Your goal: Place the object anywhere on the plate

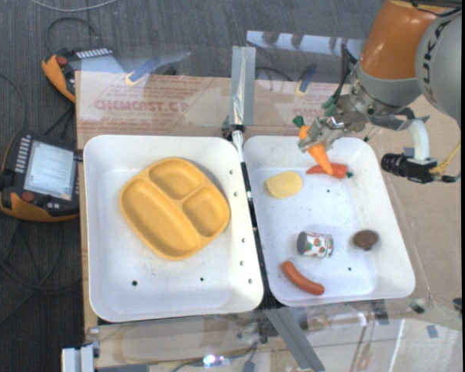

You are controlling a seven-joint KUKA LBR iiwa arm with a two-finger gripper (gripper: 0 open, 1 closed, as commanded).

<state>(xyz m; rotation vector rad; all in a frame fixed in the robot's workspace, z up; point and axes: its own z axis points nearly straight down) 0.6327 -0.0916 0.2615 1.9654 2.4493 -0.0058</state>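
- The carrot (318, 156), a small orange toy with a green top, sits at the far edge of the right bin (387, 231), tilted with its pointed end aimed down into the bin and its leafy end up under the hand (319, 132).
- It looks like a light, hard plastic piece: stiff, smooth, probably a little slippery, and in no danger of breaking. The taper means a pinch near the tip would tend to squeeze it out; the thick upper part, across the width just below the green top, is the better place to take hold.
- The hand is right on top of the carrot's upper end. The view from above does not settle whether it is gripping the carrot or merely touching it, so I cannot tell how far open it is.
- A red chilli (329, 170) lies just beside the carrot's tip, close enough to be nudged.
- Further into the same bin lie a pale yellow potato-like piece (284, 184), a small printed can (315, 245), a brown round piece (365, 239) and a sausage (302, 278).
- The yellow sectioned plate (175, 207) lies in the left bin (108, 285), well apart from the carrot, across the wall between the bins.
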